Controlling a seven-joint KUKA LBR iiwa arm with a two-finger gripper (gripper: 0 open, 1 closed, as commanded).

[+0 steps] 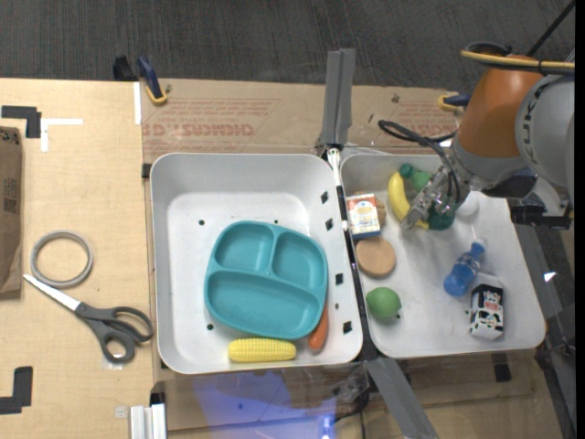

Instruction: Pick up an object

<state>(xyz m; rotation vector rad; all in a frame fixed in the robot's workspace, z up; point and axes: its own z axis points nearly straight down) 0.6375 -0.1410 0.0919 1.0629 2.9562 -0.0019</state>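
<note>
- Camera view: the claw (pixel 430 210) is down in the right bin (pixel 512 332), right beside the banana (pixel 398 197) and a green thing (pixel 442 216).
- Honestly can't tell whether it's gripping anything.
- Teal tray (pixel 267 280) and corn (pixel 262 349) sit in the left bin (pixel 174 245).

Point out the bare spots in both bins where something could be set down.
Left bin: bare floor above the teal divided tray and along its left wall. The front edge is crowded by the corn cob and carrot. Right bin: bare floor between the green ball and cow-pattern carton. Its back corner is crowded around the claw and banana.
</note>
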